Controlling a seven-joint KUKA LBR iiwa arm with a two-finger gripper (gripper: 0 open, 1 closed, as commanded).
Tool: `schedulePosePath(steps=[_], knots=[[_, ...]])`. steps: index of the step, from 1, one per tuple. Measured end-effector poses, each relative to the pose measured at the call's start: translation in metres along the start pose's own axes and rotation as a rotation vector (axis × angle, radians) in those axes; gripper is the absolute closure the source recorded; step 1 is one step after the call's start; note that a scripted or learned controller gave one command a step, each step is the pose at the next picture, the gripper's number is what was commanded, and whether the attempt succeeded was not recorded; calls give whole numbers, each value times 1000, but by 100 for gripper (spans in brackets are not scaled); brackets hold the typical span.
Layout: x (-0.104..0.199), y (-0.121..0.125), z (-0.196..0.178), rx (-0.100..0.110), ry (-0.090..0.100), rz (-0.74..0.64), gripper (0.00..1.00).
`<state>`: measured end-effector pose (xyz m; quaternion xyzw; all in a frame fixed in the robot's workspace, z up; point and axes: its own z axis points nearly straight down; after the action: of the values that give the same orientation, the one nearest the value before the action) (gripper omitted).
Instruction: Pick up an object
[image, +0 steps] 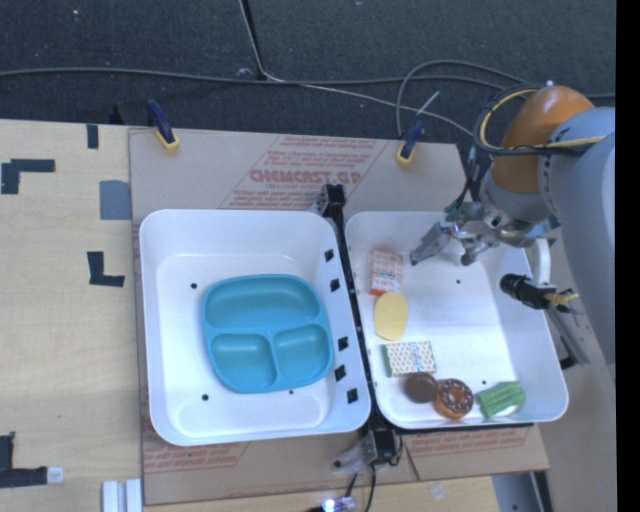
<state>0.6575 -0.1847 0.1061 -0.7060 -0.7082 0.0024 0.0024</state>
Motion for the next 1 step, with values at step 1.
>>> schedulePosePath(steps=[1], knots=[[1,1,22,-6,-2,-1,0]])
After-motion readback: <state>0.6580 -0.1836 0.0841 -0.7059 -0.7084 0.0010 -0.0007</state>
